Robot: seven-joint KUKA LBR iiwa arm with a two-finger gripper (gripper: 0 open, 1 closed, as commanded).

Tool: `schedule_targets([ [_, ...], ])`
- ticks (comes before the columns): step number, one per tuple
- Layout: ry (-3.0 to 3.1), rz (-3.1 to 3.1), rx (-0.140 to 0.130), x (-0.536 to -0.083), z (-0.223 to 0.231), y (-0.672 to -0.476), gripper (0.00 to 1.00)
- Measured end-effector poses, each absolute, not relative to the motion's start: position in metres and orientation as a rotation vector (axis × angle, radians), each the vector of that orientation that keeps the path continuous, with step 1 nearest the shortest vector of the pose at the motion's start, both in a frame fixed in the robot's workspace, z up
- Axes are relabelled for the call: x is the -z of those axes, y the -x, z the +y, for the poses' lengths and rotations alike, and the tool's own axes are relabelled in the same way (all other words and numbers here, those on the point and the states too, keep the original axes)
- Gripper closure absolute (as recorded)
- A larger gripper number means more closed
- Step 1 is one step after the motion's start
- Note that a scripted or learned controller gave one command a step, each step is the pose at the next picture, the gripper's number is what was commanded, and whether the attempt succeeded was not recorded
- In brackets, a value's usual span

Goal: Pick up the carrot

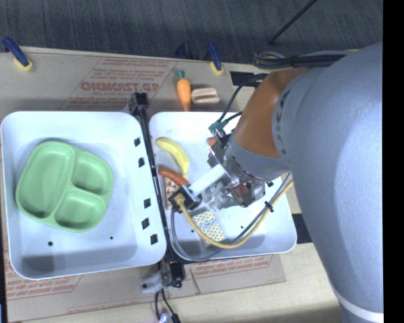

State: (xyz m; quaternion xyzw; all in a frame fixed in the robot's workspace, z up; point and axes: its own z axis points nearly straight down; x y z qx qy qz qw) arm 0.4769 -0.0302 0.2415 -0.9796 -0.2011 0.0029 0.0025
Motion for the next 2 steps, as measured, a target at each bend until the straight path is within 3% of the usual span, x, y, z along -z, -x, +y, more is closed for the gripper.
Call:
schedule_targets([
  [1,3.113,-0.399,-0.006,-0.302,-0.024,-0.544,1.00],
  [2,3.078,-0.606,-0.009,-0.292,0.015,-0.476,1.00],
])
